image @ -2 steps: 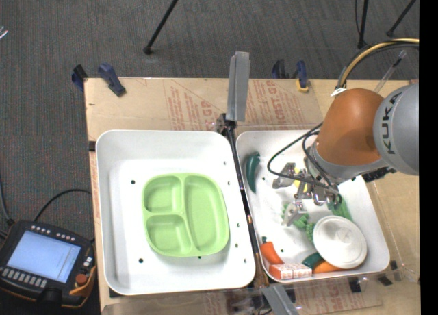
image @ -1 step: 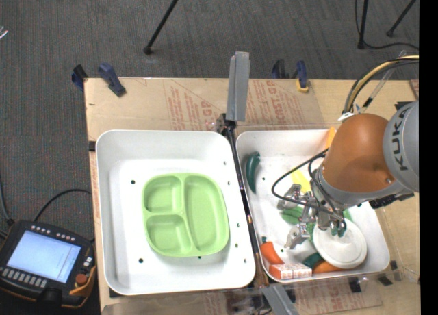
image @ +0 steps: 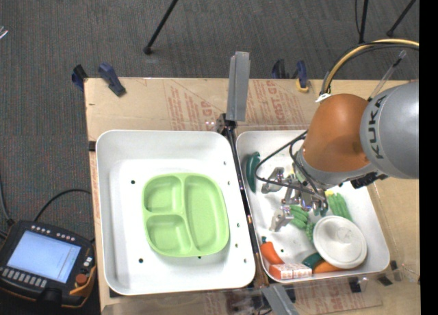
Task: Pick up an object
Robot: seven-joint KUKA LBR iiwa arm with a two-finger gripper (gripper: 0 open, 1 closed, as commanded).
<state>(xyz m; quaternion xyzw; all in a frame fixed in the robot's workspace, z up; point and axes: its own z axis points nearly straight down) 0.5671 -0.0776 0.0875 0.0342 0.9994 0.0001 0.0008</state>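
Observation:
My gripper (image: 290,200) hangs low over the middle of the right bin (image: 373,204), under the orange band of the arm. Just beneath it lies a light green toy vegetable (image: 300,216), partly hidden by the gripper's metal parts. Around it in the same bin are a dark green piece (image: 251,165) by the left wall, green pods (image: 339,205), a white bowl (image: 340,240), an orange carrot (image: 271,252) and a small red-and-white box (image: 294,270). Whether anything sits in the gripper is hidden.
The left bin (image: 113,170) holds a light green divided plate (image: 185,212). A grey post (image: 238,87) rises behind the seam between the bins. Clamps grip the bench's back edge, and a teach pendant (image: 44,259) lies on the floor at lower left.

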